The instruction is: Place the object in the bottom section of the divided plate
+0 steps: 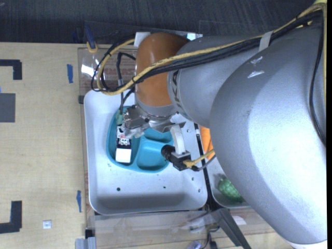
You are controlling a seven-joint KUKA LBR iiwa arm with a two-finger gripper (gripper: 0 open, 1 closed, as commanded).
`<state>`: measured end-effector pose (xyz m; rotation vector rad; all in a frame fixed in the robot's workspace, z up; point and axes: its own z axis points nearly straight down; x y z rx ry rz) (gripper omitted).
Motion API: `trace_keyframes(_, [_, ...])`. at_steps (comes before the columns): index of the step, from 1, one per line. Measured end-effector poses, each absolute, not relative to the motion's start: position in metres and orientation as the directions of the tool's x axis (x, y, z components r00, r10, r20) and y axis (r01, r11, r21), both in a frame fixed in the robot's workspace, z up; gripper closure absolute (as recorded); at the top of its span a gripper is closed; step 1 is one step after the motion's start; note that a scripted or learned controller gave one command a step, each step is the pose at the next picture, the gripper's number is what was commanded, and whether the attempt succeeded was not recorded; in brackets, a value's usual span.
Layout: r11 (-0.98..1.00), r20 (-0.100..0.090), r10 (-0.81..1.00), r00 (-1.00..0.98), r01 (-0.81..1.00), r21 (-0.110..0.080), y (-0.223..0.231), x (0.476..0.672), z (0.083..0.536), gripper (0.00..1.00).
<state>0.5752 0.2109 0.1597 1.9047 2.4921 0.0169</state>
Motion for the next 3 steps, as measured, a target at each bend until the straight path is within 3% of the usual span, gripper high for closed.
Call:
trace_keyframes(1, [0.168, 0.0, 0.986, -0.168, 0.986, -0.002, 0.161, 0.587, 0.127, 1.0])
trace_keyframes(2, [0.225, -0.002, 0.974, -0.225, 0.974, 0.005, 0.11, 0.608, 0.16, 1.0])
trace_keyframes(3, [0.228, -0.001, 0.974, -0.228, 0.974, 0.002, 0.112, 0.607, 0.159, 0.0])
